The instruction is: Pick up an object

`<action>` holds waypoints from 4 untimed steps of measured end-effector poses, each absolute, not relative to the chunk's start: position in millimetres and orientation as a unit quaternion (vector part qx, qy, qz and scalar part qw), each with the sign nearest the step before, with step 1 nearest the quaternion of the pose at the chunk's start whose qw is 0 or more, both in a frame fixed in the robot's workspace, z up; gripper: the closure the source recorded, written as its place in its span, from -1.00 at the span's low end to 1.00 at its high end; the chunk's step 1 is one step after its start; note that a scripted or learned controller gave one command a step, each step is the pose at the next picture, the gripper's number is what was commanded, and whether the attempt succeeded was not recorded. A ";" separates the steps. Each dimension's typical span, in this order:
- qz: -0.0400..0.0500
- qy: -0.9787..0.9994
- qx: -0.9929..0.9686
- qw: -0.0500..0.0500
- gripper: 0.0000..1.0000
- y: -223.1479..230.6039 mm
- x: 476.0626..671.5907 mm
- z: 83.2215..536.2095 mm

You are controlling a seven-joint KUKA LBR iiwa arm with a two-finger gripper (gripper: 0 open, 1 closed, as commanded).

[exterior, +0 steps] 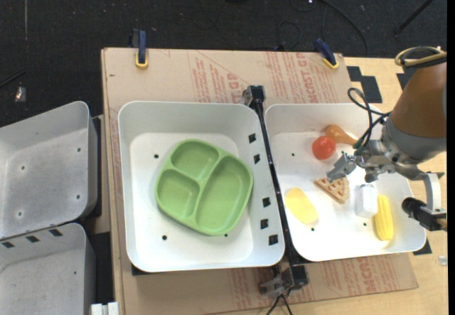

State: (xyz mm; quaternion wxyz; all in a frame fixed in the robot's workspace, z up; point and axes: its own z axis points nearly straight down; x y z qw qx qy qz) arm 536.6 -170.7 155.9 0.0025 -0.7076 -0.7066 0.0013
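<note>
Camera view, from above and at a slant, takes in a brown bench (185,68) bearing two shallow white bins side by side, meeting along a dark seam with black clips.

Starting at the left, the left bin (135,164) holds a single item: a green divided plate (205,185) with three compartments, lying flat near the middle of the bin floor and turned at an angle to the bin walls. Nothing sits in its compartments.

Across the seam, the right bin (298,118) holds several small pieces. Nearest the seam lies a pale yellow oval piece (301,206), flat on the floor. Up and to the right of it is a red round piece (323,147), with an orange piece (340,134) just beside it toward the bin's far wall. Below those lies a tan waffle-textured wedge (334,188). Further right, a small white block (367,200) lies next to a yellow corn cob (384,217), the cob running lengthwise near the bin's right wall.

The gripper (346,166) hangs over the right bin, just above the wedge and below the red piece, reaching in from the arm (419,114) at the right. Whether its fingers are apart or together cannot be told from this angle, and no piece can be seen between them.
</note>
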 end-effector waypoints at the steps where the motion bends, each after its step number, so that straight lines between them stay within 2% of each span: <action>1: 0.001 -0.707 -0.708 0.001 -1.00 -179.4 536.2 107.7; 2: 0.000 -0.706 -0.708 0.000 1.00 -179.4 536.5 119.9; 3: -0.001 -0.708 -0.706 -0.003 1.00 -177.9 537.7 183.5; 4: -0.001 -0.708 -0.706 -0.003 1.00 -181.4 537.6 227.0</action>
